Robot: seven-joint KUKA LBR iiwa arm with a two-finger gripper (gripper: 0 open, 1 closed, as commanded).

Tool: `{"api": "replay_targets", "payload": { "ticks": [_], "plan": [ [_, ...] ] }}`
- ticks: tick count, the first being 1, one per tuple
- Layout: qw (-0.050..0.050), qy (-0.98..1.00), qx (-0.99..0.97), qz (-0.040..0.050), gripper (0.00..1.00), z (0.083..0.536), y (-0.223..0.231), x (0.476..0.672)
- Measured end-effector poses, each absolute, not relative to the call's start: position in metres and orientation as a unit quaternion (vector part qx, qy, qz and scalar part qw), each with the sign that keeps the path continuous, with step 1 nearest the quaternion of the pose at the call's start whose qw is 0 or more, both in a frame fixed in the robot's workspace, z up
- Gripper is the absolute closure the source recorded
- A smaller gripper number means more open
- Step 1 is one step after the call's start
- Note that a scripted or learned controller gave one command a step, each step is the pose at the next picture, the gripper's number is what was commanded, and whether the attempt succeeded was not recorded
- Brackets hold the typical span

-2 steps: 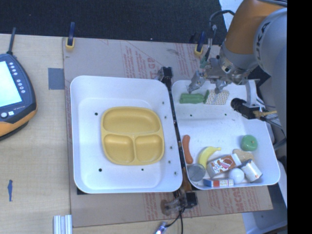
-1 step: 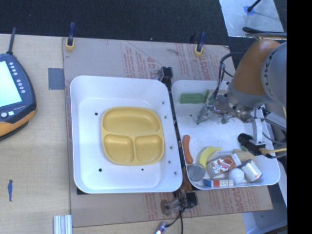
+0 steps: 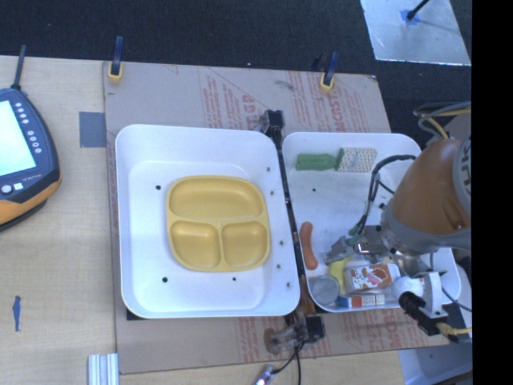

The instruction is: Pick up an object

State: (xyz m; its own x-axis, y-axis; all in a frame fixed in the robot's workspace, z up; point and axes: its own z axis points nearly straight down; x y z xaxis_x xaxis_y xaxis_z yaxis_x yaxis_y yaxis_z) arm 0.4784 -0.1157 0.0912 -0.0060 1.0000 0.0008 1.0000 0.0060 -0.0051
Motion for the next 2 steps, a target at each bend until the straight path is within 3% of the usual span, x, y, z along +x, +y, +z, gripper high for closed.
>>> {"api": "replay_targets", "payload": {
  "ticks": [1, 2],
  "plan": [
    [0.002, -0.712, -0.703, 0.0020, 1.00, 0.101, -0.116, 0.479],
    [0.001, -0.709, -0.705, 0.0004, 1.00, 0.192, -0.052, 0.534]
  ]
}}
